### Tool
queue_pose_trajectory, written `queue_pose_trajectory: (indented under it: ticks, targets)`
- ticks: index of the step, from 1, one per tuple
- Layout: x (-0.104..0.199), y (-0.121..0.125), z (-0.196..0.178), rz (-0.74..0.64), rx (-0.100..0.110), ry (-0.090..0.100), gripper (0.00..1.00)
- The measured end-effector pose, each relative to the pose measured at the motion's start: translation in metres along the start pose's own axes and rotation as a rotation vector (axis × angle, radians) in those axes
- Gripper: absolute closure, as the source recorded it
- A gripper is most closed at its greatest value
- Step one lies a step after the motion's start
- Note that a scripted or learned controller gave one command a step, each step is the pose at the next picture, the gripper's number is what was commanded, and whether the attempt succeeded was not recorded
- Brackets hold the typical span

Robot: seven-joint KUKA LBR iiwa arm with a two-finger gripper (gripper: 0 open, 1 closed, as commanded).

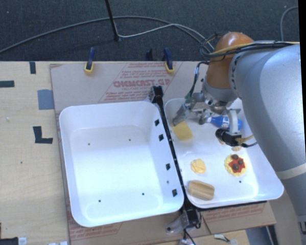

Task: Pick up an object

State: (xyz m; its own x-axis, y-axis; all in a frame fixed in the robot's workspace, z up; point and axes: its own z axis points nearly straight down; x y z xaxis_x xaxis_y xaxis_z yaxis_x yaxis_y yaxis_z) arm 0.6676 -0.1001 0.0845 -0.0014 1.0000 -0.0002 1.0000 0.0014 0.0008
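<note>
Right now your gripper point(186, 114) sits at the upper edge of the right-hand bin point(271, 190), close against the divider between the two bins, and the pale yellow block point(182, 130) lies directly below it in the frame, just beside the tips if not touching them. You cannot tell from this slanted view whether the fingers are spread or closed; the grey metal blurs together there, and nothing is plainly seen between them, so do not count the block as held. The block looks roughly square, tilted a little, with no clear long axis to align to. That makes the relation simple: the nearest candidate is down-frame of the tips and hard by the bin wall, so the wall side is likely the tight side. The other things sit lower in the same bin and well apart from the tips: a small yellow piece point(198, 166), a red-topped tart point(236, 164), and a tan bread roll point(200, 189) near the bottom rim. The left bin point(72, 149) is across the divider.
</note>
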Motion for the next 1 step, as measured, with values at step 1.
queue_pose_trajectory:
  ticks: [1]
  targets:
    - [-0.0163, -0.0656, -0.0029, -0.002, -0.005, 0.003, 0.00]
